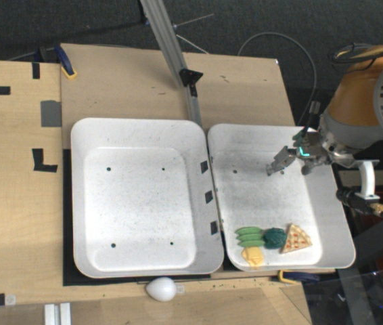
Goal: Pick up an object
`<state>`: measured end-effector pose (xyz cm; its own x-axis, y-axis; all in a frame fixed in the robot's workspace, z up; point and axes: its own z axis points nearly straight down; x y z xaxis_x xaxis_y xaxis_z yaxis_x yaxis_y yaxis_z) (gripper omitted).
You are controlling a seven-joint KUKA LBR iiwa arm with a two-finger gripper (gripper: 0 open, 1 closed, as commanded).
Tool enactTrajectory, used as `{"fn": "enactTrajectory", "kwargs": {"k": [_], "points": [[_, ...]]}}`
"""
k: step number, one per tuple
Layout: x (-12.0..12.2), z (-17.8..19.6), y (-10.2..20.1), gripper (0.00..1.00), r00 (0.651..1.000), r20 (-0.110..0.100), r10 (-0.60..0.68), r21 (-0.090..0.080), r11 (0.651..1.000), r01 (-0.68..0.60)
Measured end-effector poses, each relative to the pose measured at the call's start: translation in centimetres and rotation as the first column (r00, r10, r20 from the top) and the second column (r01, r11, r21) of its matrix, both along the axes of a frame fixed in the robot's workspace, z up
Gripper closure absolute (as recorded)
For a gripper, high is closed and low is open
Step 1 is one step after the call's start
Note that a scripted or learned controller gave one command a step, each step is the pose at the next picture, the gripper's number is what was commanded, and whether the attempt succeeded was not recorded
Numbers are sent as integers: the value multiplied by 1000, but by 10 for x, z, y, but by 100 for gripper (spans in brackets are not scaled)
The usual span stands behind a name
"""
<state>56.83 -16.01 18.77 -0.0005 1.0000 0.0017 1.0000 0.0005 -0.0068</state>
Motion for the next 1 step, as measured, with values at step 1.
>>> {"fn": "enactTrajectory", "kwargs": {"k": [1], "points": [[1,3,0,0,1000,5,1,-1,1000,-1]]}}
